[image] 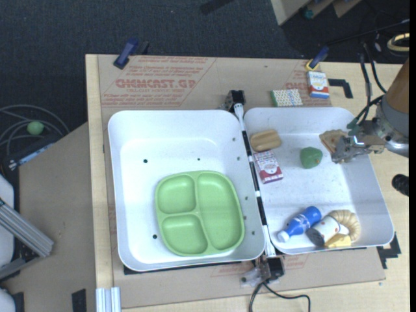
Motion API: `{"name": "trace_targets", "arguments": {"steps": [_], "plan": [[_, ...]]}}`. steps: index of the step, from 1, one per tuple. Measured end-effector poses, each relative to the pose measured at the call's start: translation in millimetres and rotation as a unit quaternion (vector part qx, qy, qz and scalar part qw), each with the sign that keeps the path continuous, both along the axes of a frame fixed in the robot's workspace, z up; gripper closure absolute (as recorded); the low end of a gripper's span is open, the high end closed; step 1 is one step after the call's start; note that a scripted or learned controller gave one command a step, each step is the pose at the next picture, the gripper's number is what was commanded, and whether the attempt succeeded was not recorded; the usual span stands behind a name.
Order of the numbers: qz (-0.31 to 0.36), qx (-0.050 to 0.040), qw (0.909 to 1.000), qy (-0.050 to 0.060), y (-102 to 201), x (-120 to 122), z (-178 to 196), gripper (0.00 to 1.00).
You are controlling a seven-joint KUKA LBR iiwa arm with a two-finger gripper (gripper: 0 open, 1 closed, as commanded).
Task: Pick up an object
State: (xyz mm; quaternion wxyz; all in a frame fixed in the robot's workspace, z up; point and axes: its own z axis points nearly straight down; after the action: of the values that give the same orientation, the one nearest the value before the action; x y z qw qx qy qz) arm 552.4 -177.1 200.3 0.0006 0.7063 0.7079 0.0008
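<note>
My gripper (342, 151) hangs over the right bin (364, 200) near its far right side, on the arm reaching in from the right. A small tan object (331, 138) lies right beside the gripper on its left; whether they touch is unclear. A green lump (311, 156) sits just left of that. Further left lie a tan bread-shaped piece (265, 140) and a red and white packet (268, 168). At the near edge lie a blue and white bottle (299, 223) and a tan and yellow toy (337, 229).
The left bin (130, 142) holds a green divided plate (198, 212). Small cards (286, 97) and a little box (318, 84) lie on the board behind the right bin. A black divider clip (236, 100) sits between the bins.
</note>
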Motion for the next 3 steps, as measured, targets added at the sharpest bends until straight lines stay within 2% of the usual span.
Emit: {"name": "trace_targets", "arguments": {"steps": [1,2,3], "plan": [[-0.001,-0.0006,1.0,0.0,35.0,36.9,4.0,1.0],[-0.001,-0.0005,1.0,0.001,25.2,61.0,-29.1,1.0],[-0.002,-0.0006,1.0,0.002,-15.7,26.4,-11.7,1.0]]}}
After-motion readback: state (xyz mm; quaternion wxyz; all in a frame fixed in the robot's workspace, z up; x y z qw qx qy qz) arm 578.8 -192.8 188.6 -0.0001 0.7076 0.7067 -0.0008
